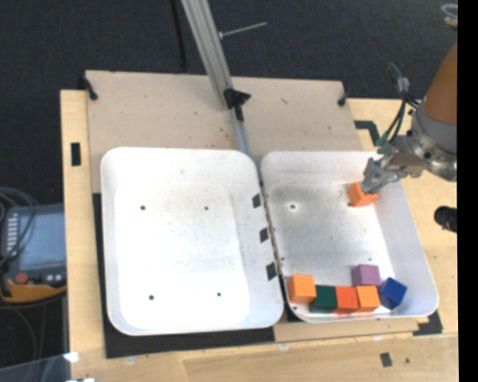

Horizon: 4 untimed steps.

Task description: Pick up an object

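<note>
The arm comes in from the right over the right bin (406,237). My gripper (372,181) is over that bin's far right part. A small orange block (360,196) sits tilted at its fingertips, which close on the block's upper right corner. Several more blocks lie along the right bin's near edge: an orange one (303,286), a green one (325,298), two more orange ones (347,298) (368,297), a purple one (366,274) and a blue one (393,291).
The left bin (179,237) lies beside the right one, with a ridge of clips (264,233) between them. A slanted metal rail (211,50) rises from the back. A handheld controller (32,253) rests off the bench at the left.
</note>
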Tool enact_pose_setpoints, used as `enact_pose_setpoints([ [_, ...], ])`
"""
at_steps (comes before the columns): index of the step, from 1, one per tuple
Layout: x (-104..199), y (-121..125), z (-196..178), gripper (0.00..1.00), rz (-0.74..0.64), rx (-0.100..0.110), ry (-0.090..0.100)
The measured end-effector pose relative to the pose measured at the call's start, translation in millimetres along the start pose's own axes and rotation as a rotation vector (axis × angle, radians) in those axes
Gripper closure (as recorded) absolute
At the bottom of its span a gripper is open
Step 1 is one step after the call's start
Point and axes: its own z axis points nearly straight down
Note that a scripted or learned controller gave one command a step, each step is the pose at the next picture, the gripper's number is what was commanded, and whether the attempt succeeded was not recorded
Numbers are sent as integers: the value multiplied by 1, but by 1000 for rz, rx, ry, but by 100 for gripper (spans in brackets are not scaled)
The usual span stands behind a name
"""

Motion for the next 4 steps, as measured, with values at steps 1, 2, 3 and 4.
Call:
enact_pose_setpoints([
  [1,55,15,-3,100,-1,-1,0],
  [2,104,32,16,100,0,3,0],
  [3,144,48,22,100,1,0,-1],
  [4,197,65,21,100,0,-1,0],
])
